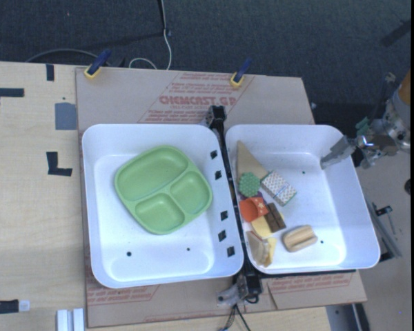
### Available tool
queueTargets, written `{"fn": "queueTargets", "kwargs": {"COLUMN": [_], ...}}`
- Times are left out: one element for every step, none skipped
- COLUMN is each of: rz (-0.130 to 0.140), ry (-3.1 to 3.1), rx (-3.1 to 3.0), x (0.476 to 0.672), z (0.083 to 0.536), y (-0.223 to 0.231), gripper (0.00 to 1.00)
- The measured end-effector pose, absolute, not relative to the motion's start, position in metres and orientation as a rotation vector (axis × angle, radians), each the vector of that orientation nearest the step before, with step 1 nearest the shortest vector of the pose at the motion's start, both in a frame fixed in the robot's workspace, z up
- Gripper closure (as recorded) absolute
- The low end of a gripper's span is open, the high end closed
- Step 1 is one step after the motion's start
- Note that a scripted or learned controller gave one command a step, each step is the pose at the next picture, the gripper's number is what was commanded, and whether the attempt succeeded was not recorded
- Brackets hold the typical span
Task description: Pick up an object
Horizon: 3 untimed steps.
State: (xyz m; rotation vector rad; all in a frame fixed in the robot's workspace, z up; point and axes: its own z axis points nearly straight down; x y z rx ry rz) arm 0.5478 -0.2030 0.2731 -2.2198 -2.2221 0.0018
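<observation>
Camera view: the gripper [339, 152] hangs over the right rim of the right bin [310, 138], reaching in from the right, and nothing sits between its fingers; whether the jaws are apart or together I cannot tell from this slant. The things to pick lie well away from it, crowded against the bin's left wall: a tan wedge [248, 163], a green ridged disc [249, 183], a patterned block [279, 187], a red-orange piece [250, 209], a brown bar [274, 217], a yellowish piece [261, 243] and a bread roll [299, 238]. The left bin [96, 185] holds a green divided plate [163, 189].

The main risk, as I judge it, is the crowding. Most pieces touch or overlap, so a descent into the pile could land a finger on top of a neighbour instead of beside the target, or close on two things and drop both. Pieces hard against the divider [224, 185] leave no room for a finger on that side (the wedge and the yellowish piece look worst placed). The roll stands a little apart and seems the safer choice, though its rounded sides could slip out of a shallow pinch.
</observation>
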Motion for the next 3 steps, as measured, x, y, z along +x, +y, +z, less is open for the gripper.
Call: {"fn": "queueTargets", "kwargs": {"rz": [0.008,-0.003,0.004], "ry": [-2.22,-2.233,-2.22], "rx": [-2.206,-2.218,-2.221], "x": [0.59,0.664,0.609], "z": [0.113,0.088,0.085], "y": [-0.151,-0.108,-0.101], "gripper": [0.0,0.0,0.0]}}
